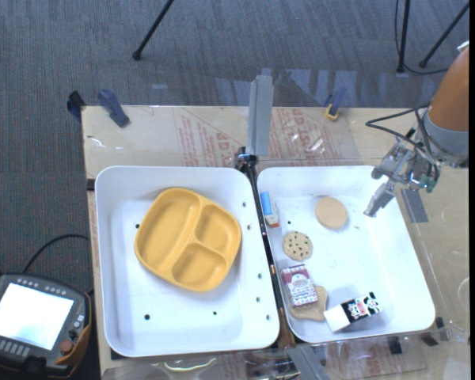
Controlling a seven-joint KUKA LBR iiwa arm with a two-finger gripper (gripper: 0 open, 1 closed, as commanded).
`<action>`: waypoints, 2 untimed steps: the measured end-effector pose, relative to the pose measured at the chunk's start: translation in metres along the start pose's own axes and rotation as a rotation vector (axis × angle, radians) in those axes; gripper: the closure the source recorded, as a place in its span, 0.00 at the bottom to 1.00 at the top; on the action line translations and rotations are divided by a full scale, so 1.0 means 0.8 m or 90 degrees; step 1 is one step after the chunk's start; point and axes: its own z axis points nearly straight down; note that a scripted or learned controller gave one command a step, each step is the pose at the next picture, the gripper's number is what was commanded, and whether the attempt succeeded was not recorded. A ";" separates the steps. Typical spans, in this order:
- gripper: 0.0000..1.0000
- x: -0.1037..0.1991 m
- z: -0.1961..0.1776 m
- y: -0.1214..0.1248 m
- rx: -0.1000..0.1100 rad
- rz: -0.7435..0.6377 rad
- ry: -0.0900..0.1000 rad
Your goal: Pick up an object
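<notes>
Hand (382,188) hangs over the right white bin (412,291), near its far right corner, apart from every item. It carries nothing; at this slant I can't tell whether it's released or clenched.

Nearest candidate: flat round tan disc (331,212), far middle of that bin. Low profile, so a top grasp may skid off it.

Chocolate-chip cookie (298,246) sits nearer the left wall, same problem.

Worse cluster at the near edge: red-and-white packet (299,285) overlaps a tan flat piece (311,303), with the black-and-white cow-print carton (353,309) just beside. A grab there may nudge neighbours.

Blue-and-white stick (266,209) hugs the left wall, risking a wall strike.

Yellow divided plastic plate (188,238) lies in the left bin.
</notes>
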 end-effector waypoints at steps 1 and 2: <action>0.00 0.000 0.000 0.002 0.000 -0.002 0.000; 0.00 0.000 0.000 0.002 0.000 -0.002 0.000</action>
